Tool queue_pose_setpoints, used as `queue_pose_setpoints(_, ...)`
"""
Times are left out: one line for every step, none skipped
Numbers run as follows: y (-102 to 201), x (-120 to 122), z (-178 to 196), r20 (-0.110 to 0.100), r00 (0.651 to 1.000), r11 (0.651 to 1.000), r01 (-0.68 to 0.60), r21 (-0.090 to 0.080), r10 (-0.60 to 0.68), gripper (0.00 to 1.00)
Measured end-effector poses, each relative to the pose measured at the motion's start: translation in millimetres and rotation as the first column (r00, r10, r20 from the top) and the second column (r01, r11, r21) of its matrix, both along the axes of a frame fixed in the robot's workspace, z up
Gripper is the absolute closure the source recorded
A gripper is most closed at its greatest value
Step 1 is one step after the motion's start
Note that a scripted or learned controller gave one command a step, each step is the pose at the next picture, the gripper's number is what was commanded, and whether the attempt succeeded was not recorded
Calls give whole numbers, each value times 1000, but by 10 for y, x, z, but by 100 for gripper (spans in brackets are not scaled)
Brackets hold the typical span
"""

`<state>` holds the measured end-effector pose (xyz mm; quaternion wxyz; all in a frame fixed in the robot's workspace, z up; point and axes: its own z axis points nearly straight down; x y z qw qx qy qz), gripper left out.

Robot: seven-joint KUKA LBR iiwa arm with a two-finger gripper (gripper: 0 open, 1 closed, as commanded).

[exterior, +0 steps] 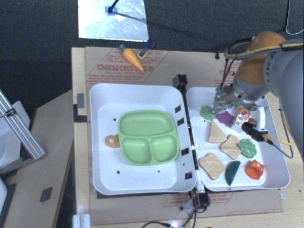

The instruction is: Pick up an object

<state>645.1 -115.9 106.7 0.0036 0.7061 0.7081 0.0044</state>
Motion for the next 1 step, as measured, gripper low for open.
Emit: queue_pose_setpoints(-14,64,643,-3,1000,1000,-2,-3,2,100)
